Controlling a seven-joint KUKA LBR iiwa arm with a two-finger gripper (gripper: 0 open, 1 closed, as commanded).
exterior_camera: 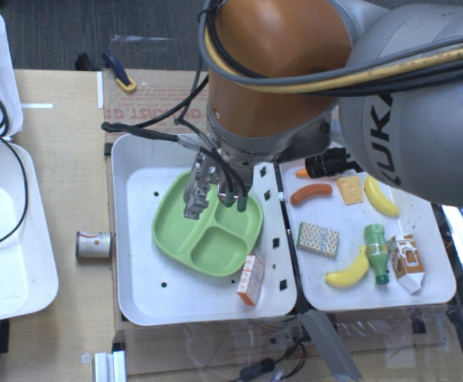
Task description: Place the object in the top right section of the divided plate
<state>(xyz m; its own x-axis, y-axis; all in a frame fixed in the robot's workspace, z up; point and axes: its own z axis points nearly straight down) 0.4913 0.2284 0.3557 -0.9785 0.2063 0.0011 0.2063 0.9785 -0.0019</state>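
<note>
A green divided plate (165,241) lies tilted in the left white bin (140,285). My gripper (214,202) hangs just over the plate's upper sections, at the end of the big orange-banded arm. Its fingers (194,201) stand apart, with bare green plate showing between them, so it looks open and holds nothing. A small orange and white carton (250,279) stands in the same bin, touching the plate's lower right rim. The arm hides the plate's far edge.
The right bin (438,289) holds a red sausage (311,192), a cheese slice (348,189), two bananas (381,196) (349,270), a green bottle (376,253), a patterned block (317,239) and a carton (407,263). A small can (95,245) lies on the bench to the left.
</note>
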